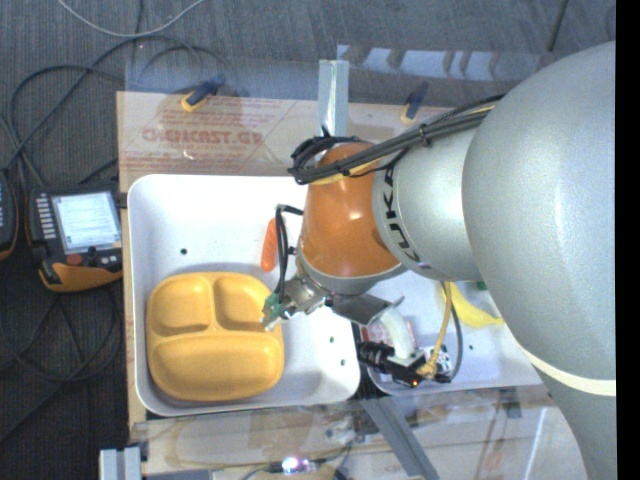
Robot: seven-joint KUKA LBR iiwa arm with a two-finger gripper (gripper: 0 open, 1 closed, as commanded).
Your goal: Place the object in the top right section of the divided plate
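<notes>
Grey carpet, cables | white bin point(190, 203) holds yellow divided plate point(213, 340) | fingers point(272, 311) at plate's rim, state unclear

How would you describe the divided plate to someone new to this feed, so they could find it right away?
Start at the left white bin, the one beside the small screen device on the floor. The divided plate lies in its near half, by the gripper. It is yellow and rounded, moulded into two small sections above one wide section, much larger than the slim orange object nearby.
</notes>
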